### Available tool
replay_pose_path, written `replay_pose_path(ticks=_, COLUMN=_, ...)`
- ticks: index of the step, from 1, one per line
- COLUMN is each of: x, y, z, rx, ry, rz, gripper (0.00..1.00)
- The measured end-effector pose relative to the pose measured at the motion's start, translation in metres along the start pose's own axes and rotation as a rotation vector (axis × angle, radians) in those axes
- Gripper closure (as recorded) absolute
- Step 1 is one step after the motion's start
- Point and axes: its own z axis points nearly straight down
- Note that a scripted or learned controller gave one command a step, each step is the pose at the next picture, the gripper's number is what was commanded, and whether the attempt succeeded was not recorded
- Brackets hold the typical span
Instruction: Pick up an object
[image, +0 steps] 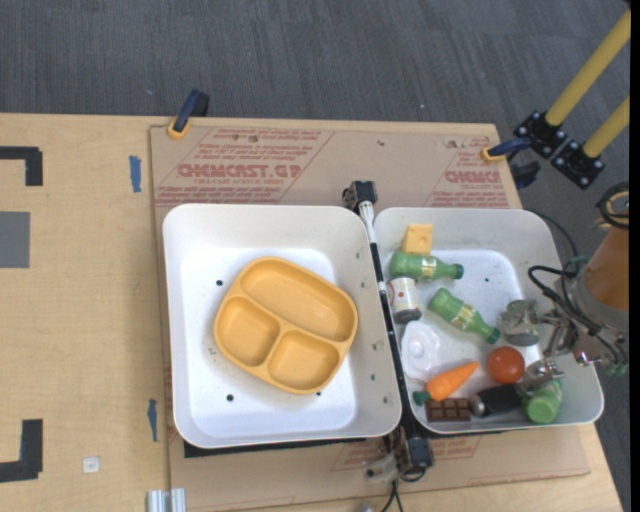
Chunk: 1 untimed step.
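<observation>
A red tomato (506, 365) sits near the right wall of the right bin (480, 222), the toy closest to the gripper (545, 345), which hangs just beside it on the side toward that wall and a little toward the bin's far edge. Being round, the tomato offers no long axis to line up with — a likely pick needs only a short shift away from the wall. Whether the gripper is spread or closed cannot be told from this slanted view; nothing is seen between its tips.

Around the tomato lie other candidates: an orange carrot (452, 380) just beside it toward the divider, its long axis slanting up toward the tomato; a chocolate bar (449, 409) against the near wall; a small green bottle (543, 404) in the near right corner; a dark object (497, 401) between bar and bottle. Farther from the tomato, two green bottles (424, 267) (463, 315), a yellow cheese wedge (418, 238), a small can (403, 297) and a white lid-like piece (419, 346). Beyond the divider, the left bin (200, 250) holds a yellow divided plate (285, 325).
</observation>
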Motion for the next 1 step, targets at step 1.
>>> replay_pose_path(ticks=1, x=-0.0569, y=-0.0109, z=0.0080, rx=-0.006, ry=0.027, rz=-0.023, gripper=0.00)
